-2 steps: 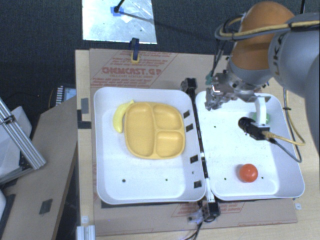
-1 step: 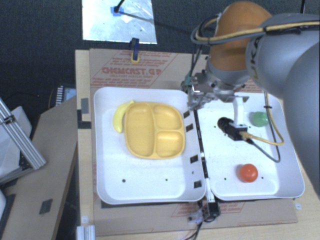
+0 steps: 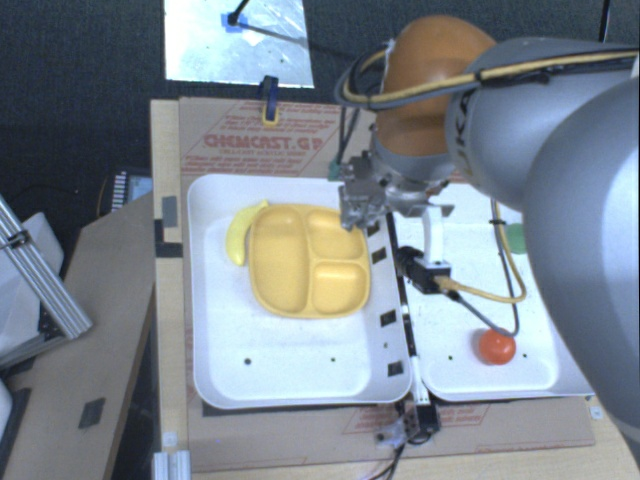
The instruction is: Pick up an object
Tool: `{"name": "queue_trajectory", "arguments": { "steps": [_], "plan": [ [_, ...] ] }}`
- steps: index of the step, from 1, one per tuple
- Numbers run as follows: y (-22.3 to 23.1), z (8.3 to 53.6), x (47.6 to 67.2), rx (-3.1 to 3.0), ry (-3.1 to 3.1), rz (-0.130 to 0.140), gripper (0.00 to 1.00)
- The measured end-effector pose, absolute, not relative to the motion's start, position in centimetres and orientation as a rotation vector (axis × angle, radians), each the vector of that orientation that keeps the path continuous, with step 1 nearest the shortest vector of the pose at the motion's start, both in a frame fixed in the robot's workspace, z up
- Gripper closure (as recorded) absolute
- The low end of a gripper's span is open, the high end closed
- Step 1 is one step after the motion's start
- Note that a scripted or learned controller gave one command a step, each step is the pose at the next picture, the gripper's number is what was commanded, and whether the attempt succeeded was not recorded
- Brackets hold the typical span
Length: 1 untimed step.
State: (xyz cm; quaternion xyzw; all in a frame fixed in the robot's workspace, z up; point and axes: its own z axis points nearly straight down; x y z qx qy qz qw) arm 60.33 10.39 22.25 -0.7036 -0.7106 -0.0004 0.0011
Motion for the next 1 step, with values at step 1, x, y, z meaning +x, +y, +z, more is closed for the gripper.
{"name": "queue_trajectory", "arguments": {
  "steps": [1],
  "plan": [
    [10.05,22.32,60.40,-2.216,-2.227,-0.001,0.00]
  ]
}}
